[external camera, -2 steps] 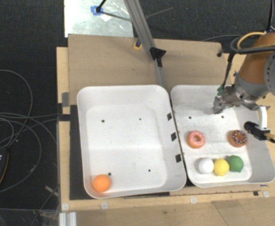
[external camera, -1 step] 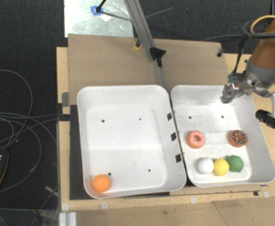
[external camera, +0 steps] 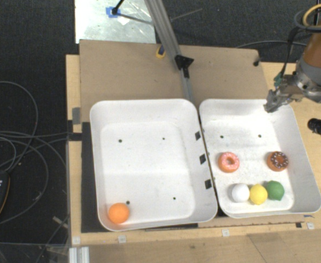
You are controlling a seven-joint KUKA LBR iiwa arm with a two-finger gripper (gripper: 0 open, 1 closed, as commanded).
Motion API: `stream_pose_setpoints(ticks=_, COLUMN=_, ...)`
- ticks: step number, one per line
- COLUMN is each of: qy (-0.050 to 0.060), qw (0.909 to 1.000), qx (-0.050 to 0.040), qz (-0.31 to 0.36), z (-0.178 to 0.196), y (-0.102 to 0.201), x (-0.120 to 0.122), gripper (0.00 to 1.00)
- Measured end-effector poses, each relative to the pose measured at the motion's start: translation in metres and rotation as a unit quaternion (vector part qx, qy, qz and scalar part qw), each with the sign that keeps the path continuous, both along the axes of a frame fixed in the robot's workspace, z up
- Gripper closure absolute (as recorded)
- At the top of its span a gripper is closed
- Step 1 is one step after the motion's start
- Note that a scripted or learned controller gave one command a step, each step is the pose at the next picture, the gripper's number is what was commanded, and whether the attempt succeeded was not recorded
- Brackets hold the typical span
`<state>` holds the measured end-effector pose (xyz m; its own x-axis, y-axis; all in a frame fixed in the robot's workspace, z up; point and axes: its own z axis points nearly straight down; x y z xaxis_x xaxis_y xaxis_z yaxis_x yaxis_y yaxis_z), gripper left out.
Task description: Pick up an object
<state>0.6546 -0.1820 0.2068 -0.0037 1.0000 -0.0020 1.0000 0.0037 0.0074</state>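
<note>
A light wooden bench is seen carrying two shallow white bins, and a brown board is laid over its far part. The left bin is set on the bench just beside the right bin, their inner rims touching or nearly so. A slanted grey pole is fixed on the board just beyond the left bin's far right corner.

I see my arm reaching in from the far right, orange band above the wrist, with the gripper pointing down and left, nothing between its fingers.
</note>
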Motion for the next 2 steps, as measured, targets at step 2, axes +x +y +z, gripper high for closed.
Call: stream_pose_setpoints(ticks=2, qy=0.004, qw=1.0, qx=0.0018, qz=0.003, z=-0.004, y=0.104, x=-0.007, gripper=1.0)
